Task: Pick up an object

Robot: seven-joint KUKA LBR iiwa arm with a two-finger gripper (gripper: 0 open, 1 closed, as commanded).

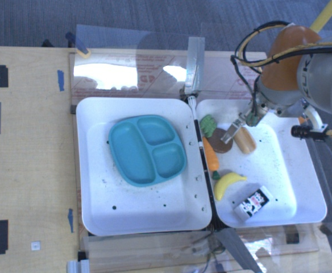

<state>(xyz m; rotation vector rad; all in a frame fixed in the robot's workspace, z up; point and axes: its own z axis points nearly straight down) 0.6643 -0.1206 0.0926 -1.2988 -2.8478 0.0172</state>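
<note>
Disc [221,144], brown, is lying under the gripper [232,132]; gripper state I cannot tell; it is needing a centred, vertical descent clear of the bread [245,140].

Left bin [92,169]: white plastic, smooth, dark specks. Right bin [285,169]: same plastic, speckled. Divided plate [147,150]: blue plastic, smooth, slight sheen. Banana [227,183]: yellow, glossy, looks plastic. Carrot [211,157]: orange, smooth. Bench [24,169]: pale wood, matt. Clear sheet [132,67] behind bins: glossy, glare. Arm [319,84]: grey, smooth; orange band [288,56] glossy.
</note>
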